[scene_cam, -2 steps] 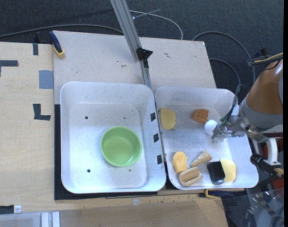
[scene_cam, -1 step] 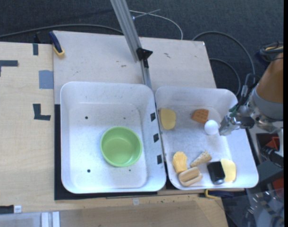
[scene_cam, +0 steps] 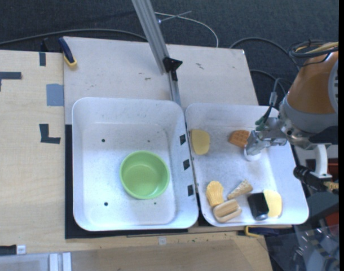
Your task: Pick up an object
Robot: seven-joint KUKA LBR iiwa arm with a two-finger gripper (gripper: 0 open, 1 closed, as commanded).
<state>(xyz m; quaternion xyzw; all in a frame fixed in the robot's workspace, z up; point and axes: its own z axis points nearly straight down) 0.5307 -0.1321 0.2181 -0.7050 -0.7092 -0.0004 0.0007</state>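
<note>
The hand (scene_cam: 254, 149), its grip impossible to tell, hangs beside the orange biscuit (scene_cam: 239, 138) at its ten o'clock; it may miss.

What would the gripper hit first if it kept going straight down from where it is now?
Probably the bare floor of the right bin. The gripper points down just right of the orange-brown food piece, which looks beside its line rather than under it, though depth is hard to judge.
</note>
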